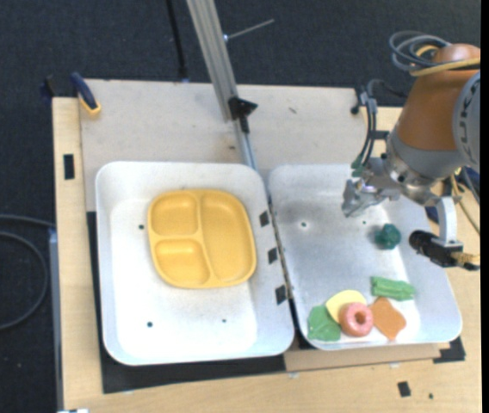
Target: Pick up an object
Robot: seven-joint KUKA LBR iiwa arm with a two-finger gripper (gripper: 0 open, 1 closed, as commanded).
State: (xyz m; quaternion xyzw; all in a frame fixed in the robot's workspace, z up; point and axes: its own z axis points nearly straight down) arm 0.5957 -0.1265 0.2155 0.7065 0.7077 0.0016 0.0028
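Observation:
My gripper (356,198) hangs over the upper middle of the right bin (331,256), pointing down and left. A small dark green round object (387,236) lies just right of and below it, apart from the fingers. Along the bin's near edge sits a cluster: a green leafy piece (322,323), a yellow disc (344,303), a pink ring (357,319), an orange piece (388,317) and a green strip (393,288). Nothing shows between the fingers.
The left bin (124,317) holds a yellow divided plate (201,237). A metal pole (214,50) rises slanting from behind the bins. The arm's orange band (434,101) and cables fill the right side above the right bin.

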